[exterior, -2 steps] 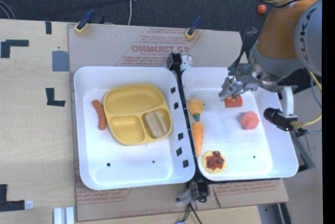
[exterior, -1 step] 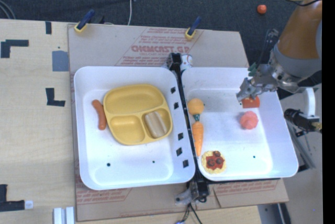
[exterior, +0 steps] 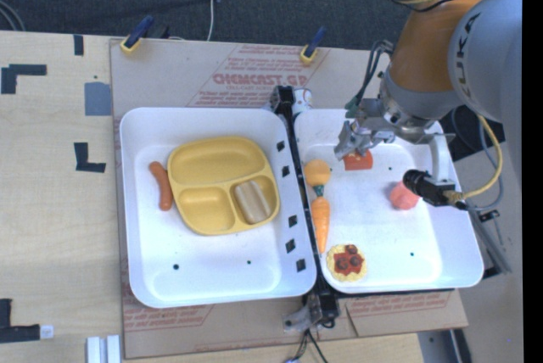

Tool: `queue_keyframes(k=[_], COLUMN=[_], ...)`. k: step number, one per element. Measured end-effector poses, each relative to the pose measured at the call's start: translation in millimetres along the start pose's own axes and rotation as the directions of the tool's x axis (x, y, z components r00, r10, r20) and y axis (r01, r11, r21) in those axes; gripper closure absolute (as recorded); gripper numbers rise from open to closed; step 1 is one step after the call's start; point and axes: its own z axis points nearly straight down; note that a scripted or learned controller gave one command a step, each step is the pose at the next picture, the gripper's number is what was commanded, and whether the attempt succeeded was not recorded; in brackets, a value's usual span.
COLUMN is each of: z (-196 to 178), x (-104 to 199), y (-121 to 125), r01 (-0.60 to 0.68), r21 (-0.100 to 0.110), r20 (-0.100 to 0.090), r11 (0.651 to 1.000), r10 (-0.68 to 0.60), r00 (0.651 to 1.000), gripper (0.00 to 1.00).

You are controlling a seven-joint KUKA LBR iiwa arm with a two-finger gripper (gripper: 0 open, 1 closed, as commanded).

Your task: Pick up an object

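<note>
So far nothing has been lifted, as far as the view shows. The gripper (exterior: 361,142) hangs low over the far part of the right bin (exterior: 441,264), directly above a small red-orange block (exterior: 359,160) that rests on the bin floor. From this angle the block looks to sit just under the gripper's tip, but I cannot tell whether the gripper is released or clenched, nor whether it touches the block at all.

Taking the red-orange block as the landmark: an orange ball-like fruit (exterior: 316,173) lies to its left against the divider between the bins, with a carrot (exterior: 321,221) just nearer the camera than the fruit. A pink lump (exterior: 405,197) lies to the block's right, near the bin's right wall. A small pizza-like toy (exterior: 346,262) sits well toward the camera from the block.

The left bin (exterior: 144,268) holds a yellow sectioned tray (exterior: 212,162) with a bread slice (exterior: 253,200) in one compartment, and a sausage (exterior: 161,185) beside the tray.

My judgement: the approach looks done and the block is the likely target; closing, securing and raising it are all left
</note>
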Motion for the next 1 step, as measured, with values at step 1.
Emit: queue_keyframes(k=[1], z=[-13.2], x=[59.6], y=[2.6], r01=[0.000], r21=[-0.003], r20=[0.000], r11=[1.000], r10=[0.000], r00=[1.000], gripper=[1.00])
